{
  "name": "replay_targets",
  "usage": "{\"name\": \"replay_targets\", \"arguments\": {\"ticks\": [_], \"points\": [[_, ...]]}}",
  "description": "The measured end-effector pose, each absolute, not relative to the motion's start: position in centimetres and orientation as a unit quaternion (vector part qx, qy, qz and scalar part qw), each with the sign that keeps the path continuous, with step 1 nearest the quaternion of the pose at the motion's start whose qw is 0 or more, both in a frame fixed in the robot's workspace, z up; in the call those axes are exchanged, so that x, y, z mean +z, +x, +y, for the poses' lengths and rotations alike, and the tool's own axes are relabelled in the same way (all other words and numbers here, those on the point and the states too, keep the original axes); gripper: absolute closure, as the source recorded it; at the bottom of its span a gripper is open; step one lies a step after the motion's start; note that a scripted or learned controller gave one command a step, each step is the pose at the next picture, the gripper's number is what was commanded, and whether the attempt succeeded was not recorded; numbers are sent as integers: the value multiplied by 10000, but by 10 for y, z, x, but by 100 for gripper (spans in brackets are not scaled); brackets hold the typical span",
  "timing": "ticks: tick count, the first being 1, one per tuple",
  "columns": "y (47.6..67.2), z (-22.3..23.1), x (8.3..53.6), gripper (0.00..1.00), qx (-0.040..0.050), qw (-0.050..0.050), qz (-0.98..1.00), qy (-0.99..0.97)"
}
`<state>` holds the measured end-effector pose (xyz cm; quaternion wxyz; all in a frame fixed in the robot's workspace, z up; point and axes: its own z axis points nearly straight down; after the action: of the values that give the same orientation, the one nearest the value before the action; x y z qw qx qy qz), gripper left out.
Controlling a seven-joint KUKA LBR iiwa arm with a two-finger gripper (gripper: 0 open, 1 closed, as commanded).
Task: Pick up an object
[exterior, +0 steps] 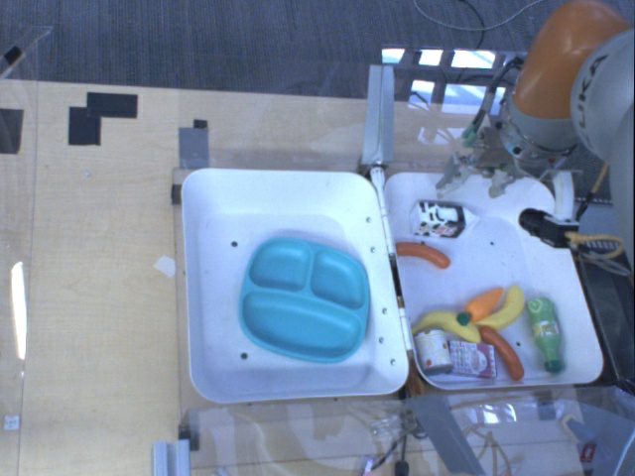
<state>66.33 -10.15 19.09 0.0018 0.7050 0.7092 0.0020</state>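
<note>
My gripper (474, 179) hangs over the far end of the right bin (585, 296), its fingers spread open with nothing between them. Just below and left of it lies a small black-and-white patterned object (439, 218). An orange sausage (423, 255) rests by the bin's left wall. At the near end sit a yellow banana (458, 319), an orange carrot (484, 302), a green bottle (544, 333), a small can (432, 351), a pink carton (473, 359) and a red sausage (507, 354).
The left bin (213, 226) holds a blue divided plate (303, 298). A metal post (380, 112) stands at the far end between the bins. The arm's orange band (561, 53) and cables take up the upper right.
</note>
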Motion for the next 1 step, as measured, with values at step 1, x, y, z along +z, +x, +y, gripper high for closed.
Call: {"name": "replay_targets", "arguments": {"ticks": [1], "points": [[665,-100,204,100,45,44,7111,7031]]}}
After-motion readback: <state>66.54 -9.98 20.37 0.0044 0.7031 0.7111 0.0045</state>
